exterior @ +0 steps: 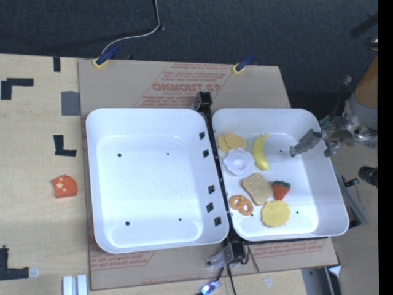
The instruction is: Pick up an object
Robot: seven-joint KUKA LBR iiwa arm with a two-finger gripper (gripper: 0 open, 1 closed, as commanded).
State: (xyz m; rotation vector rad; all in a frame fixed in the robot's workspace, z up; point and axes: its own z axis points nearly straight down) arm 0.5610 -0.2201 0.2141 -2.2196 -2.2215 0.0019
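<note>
The right bin (277,114) holds several toy foods: a yellow banana (261,151), pale yellow chips (231,142), a white fried egg (238,161), a slice of bread (256,188), a red strawberry (280,190), an orange pretzel (241,204) and a round yellow piece (276,213). My gripper (312,151) hovers over the bin's right part, to the right of the banana. It is open with nothing between its fingers; one grey finger (303,144) points left toward the banana.
The left bin (147,177) sits beside the right one, joined by a black hinge strip (210,165). A red toy (65,186) lies on the wooden bench to the left of the bins. Both bins rest on a cardboard sheet (184,85).
</note>
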